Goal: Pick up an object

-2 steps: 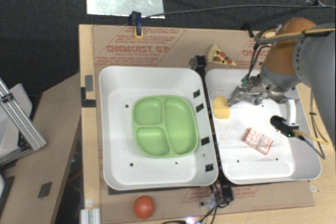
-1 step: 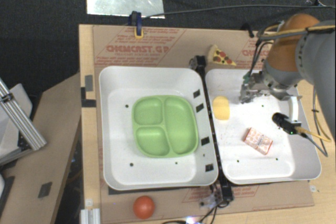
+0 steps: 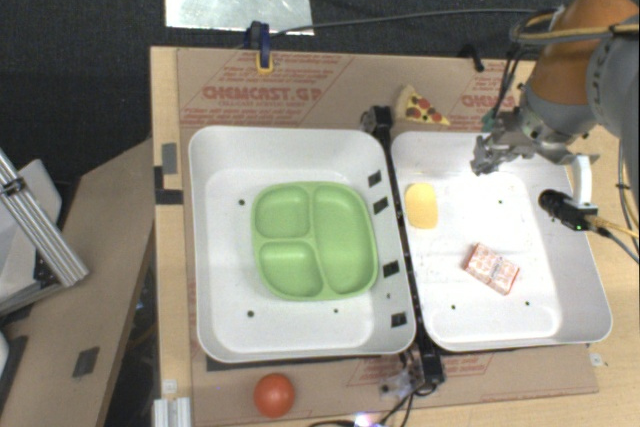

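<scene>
Contents, right shallow white bin [image 3: 575, 310]: one pale yellow rounded block [image 3: 422, 205] near the left wall; one small pink-and-white patterned packet [image 3: 491, 268] lying flat, mid-floor. Left white bin [image 3: 215, 245]: one green three-compartment plastic tray [image 3: 314, 239]. Tabletop [image 3: 300, 90]: toy pizza slice [image 3: 422, 107] behind the bins, red ball [image 3: 273, 394] in front.

Tool [image 3: 487, 155]: at the right bin's back edge, well apart from both pieces, carrying nothing visible; finger state, cannot tell.

Risks, judged: descent here meets bare floor; flat packet may slide aside; rounded block may squirt out.
</scene>
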{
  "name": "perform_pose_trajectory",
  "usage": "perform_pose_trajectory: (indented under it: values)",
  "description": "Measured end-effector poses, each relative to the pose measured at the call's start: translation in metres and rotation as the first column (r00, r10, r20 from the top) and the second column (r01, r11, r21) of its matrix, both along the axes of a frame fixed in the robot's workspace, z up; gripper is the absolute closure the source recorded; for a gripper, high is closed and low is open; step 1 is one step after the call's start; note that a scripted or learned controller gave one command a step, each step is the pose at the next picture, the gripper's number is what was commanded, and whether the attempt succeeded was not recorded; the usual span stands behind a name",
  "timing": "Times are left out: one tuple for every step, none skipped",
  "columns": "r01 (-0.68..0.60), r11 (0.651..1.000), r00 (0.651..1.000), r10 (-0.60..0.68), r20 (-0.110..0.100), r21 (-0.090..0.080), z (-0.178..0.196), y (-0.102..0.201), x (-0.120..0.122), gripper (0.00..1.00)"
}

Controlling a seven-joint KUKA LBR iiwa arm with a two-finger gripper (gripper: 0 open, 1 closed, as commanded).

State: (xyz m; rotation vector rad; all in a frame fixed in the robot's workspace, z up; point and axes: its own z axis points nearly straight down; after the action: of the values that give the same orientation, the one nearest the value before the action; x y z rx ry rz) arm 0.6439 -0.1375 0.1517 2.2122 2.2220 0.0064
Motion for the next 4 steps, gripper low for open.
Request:
perform_pose_trajectory:
  values:
    - [-0.001,1.0,1.0,0.001,0.0,0.0,0.054,0.0,0.002,1.0]
    - [-0.005,1.0,1.0,0.005,-0.006,0.004,0.057,0.062,-0.005,1.0]
    - [-0.006,1.0,1.0,0.006,-0.004,0.004,0.071,0.118,-0.001,1.0]
    - [-0.006,1.0,1.0,0.006,-0.007,0.004,0.074,0.176,-0.012,1.0]
